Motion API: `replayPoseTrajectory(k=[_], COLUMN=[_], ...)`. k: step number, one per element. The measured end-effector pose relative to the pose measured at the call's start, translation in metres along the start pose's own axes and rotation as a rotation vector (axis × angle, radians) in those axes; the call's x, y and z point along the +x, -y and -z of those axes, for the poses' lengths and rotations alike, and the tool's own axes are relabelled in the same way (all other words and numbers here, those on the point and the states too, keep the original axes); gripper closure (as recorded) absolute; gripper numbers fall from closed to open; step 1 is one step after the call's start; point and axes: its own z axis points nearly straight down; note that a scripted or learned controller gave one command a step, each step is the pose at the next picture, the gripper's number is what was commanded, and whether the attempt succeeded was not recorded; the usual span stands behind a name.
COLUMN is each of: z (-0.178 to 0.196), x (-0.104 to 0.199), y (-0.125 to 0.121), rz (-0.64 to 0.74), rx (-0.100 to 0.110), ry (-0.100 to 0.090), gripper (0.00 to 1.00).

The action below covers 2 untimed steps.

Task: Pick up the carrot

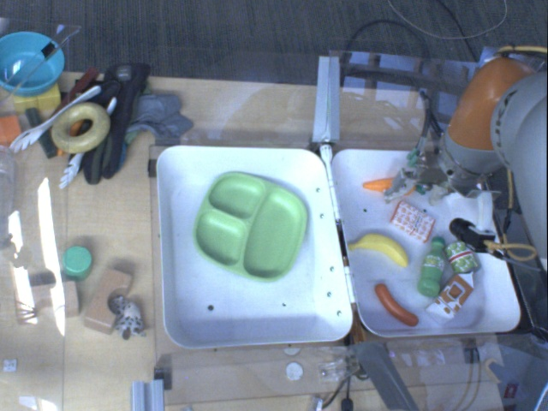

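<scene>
The carrot [375, 184] is a small orange piece lying near the far left of the right bin [505, 315]. My gripper [413, 181] hangs low just to the carrot's right, at the carrot's thick end. The fingers are hard to make out against the wrist hardware. The grey arm with its orange band [486, 101] comes in from the upper right.
In the right bin lie a red-and-white cracker box [413, 220], a banana [382, 248], a green bottle [431, 269], a sausage [396, 305] and a small carton [455, 296]. The left bin [180, 315] holds a green divided plate [252, 225]. Clutter sits on the bench at left.
</scene>
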Motion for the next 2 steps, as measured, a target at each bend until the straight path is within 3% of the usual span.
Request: replayPoseTrajectory(k=[1, 2], z=[-0.01, 0.001], x=[0.05, 0.048], y=[-0.021, -0.021], rz=[0.178, 0.181], rx=[0.014, 0.013], ry=[0.002, 0.008], gripper=[0.0, 1.0])
